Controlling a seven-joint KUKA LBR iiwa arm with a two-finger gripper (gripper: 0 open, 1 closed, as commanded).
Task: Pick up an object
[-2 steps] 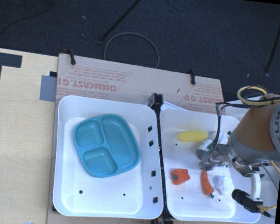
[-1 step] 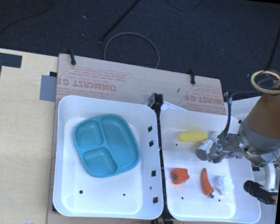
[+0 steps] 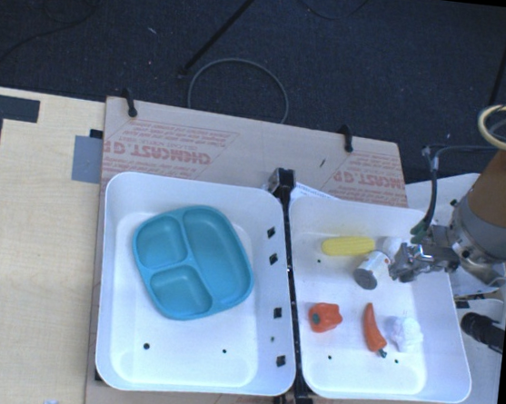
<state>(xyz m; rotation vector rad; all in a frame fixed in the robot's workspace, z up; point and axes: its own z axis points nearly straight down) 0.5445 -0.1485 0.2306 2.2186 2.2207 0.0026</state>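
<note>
The right bin (image 3: 436,385) holds several small objects. A yellow corn cob (image 3: 348,247) lies near its back. A small white-and-grey cylinder (image 3: 371,270) sits just in front of the corn. An orange-red pepper (image 3: 325,317) lies at the centre left, with a slim red chili (image 3: 373,327) and a white lumpy object (image 3: 404,332) to its right. My gripper (image 3: 404,262) hangs low over the bin's right half, right beside the cylinder. It is too small and dark to read whether it touches the cylinder.
The left bin (image 3: 116,344) holds a blue divided plate (image 3: 193,260). A black divider (image 3: 284,292) runs between the bins. Cardboard (image 3: 204,149) lies under both bins. The grey arm (image 3: 496,199) stands at the right edge, with cables close by.
</note>
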